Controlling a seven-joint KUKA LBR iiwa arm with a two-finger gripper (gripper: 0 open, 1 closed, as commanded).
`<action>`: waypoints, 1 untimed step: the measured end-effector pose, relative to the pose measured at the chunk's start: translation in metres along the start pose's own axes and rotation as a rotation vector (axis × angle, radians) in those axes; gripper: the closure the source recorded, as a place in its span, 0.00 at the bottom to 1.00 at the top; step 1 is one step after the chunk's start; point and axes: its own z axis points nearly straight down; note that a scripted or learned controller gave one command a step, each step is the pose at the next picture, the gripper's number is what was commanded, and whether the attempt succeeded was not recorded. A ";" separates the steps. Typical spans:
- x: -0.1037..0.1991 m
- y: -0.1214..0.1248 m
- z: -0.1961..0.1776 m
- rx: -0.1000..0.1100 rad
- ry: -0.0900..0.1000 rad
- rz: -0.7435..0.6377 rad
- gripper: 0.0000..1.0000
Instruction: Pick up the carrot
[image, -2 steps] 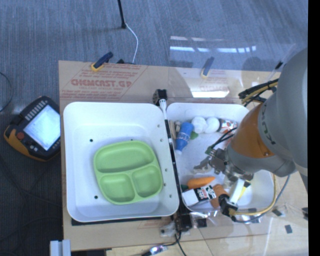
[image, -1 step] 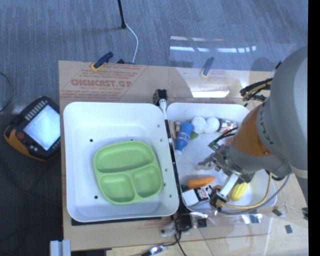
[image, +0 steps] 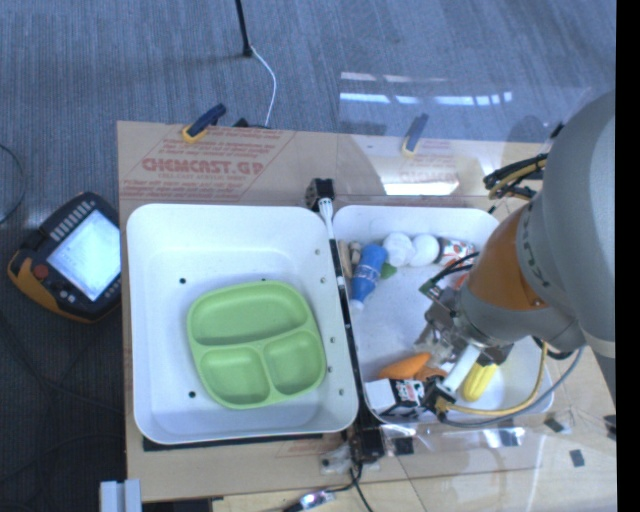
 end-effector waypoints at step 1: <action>0.028 -0.034 -0.084 0.017 -0.016 0.249 1.00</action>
